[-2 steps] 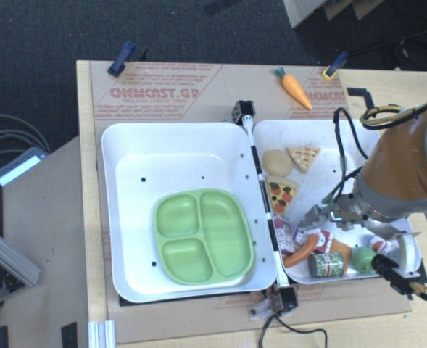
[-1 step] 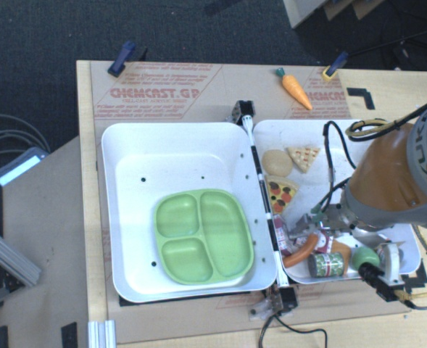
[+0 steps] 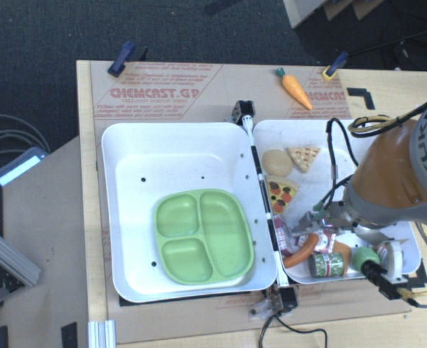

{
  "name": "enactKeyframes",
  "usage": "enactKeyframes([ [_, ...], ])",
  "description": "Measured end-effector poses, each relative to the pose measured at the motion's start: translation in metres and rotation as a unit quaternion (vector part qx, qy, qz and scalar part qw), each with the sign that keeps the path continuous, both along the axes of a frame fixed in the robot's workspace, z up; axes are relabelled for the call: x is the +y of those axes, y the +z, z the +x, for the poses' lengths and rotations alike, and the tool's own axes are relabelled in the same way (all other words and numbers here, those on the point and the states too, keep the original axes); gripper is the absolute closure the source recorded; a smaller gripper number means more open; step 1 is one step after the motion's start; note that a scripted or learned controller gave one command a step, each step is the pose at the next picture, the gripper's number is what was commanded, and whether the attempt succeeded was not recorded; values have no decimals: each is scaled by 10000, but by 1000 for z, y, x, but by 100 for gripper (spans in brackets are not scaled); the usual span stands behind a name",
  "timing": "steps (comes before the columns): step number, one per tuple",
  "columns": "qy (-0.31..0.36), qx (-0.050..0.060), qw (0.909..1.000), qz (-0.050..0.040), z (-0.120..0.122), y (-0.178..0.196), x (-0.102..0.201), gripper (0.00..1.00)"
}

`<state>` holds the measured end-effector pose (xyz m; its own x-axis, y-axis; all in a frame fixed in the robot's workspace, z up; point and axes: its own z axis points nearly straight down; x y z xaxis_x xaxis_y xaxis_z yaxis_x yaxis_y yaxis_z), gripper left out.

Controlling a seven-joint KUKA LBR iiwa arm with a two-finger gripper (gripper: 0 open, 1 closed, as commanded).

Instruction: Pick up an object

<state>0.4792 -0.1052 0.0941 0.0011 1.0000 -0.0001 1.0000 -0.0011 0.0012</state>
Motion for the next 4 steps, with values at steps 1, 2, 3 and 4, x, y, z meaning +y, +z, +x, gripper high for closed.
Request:
enactKeyframes([
  [1, 13, 2, 10000, 5, 30, 91, 78, 100],
  [2, -3, 18, 10000, -2, 45, 11, -7, 100],
  [3, 11, 8, 10000, 4, 0, 90, 81, 100],
  [4, 6, 10, 10000, 2, 0, 90, 80, 0],
])
